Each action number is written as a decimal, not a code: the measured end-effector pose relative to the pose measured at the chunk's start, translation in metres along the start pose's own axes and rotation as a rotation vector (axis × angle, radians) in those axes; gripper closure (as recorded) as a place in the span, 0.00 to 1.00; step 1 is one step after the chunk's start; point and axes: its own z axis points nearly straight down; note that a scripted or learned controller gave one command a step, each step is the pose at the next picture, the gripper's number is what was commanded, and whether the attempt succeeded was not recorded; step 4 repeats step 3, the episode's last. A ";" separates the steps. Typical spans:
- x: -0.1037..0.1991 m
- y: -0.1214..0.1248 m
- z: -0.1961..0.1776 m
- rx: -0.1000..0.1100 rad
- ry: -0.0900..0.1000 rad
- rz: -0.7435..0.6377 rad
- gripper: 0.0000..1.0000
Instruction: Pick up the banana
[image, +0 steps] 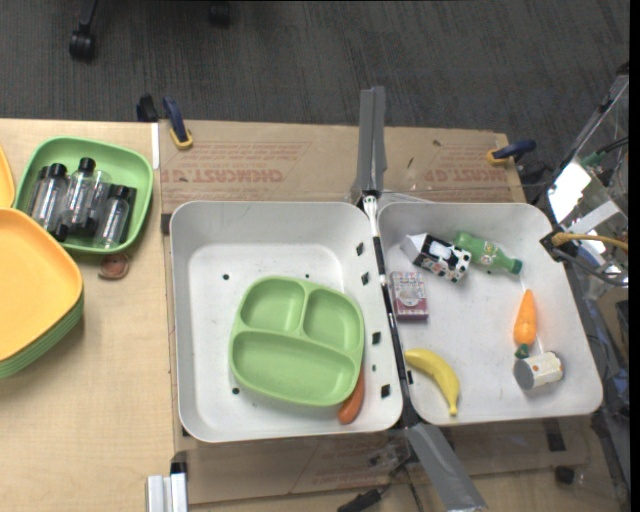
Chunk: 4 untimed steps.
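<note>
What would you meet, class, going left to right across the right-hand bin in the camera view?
Card pack → banana → toy cow → green bottle → carrot

Yellow banana (436, 375), R bin front-left

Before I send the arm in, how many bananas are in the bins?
1. The banana lies in the right bin, near its front left corner, apart from the other items. None visible in the left bin, though the green plate could hide something.
</note>
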 end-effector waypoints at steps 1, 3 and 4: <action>0.044 0.027 0.017 -0.001 0.000 0.067 0.00; 0.023 -0.007 0.015 -0.001 0.000 -0.427 0.00; 0.023 -0.007 0.015 -0.001 0.000 -0.427 0.00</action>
